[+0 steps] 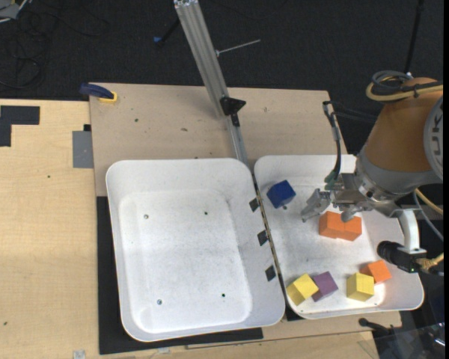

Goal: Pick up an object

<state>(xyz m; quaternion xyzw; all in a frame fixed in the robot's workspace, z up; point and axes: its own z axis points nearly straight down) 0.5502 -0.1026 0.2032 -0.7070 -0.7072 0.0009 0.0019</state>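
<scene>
Gripper [331, 209] is hovering with fingers spread apart right over the orange block [340, 226] in the right bin [303, 275], clamping on nothing, so the block is sitting unlifted and closing plus lifting are remaining.

A single fixed camera watches me from above, tilted down at a slant over the surface [172, 126]. Its frame centres on the left bin [183, 245], with the right bin [307, 275] just beside it toward the frame's right, where my arm [404, 140] reaches in. It sits far enough back to take in both bins whole, plus dark floor beyond the left bin's far rim.
</scene>
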